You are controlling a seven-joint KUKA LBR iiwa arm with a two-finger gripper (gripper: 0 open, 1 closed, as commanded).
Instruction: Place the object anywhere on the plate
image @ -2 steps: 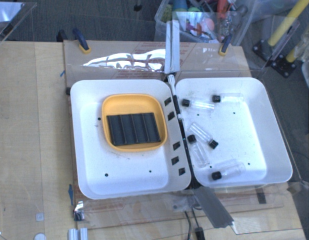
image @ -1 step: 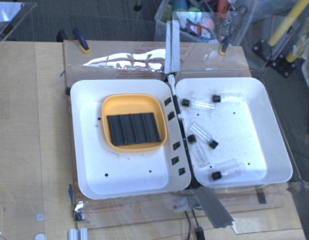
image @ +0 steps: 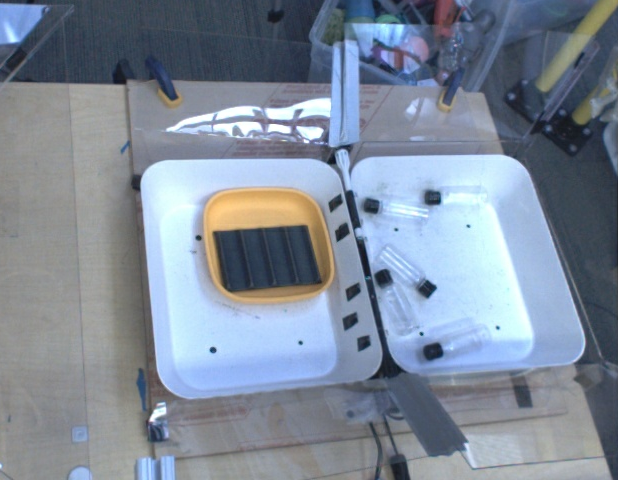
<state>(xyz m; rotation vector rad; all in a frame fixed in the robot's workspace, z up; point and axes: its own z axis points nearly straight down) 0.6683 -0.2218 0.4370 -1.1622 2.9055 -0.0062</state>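
A yellow square plate (image: 221,210) lies in the left white bin (image: 179,338), slightly above the bin's middle. A black ribbed slab (image: 267,258) rests flat on the plate and covers most of its floor. In the right white bin (image: 529,268) lie several clear vials with black caps: one near the top left (image: 397,209), one at the top (image: 457,197), a pair close to the divider (image: 404,268), and one at the bottom (image: 455,342).
A row of small black tabs (image: 351,290) runs along the divider between the bins. A clear box of colourful clutter (image: 409,18) stands behind the bins. Blue clamps (image: 161,80) sit at the back corners. Wooden bench surface surrounds the bins on the left.
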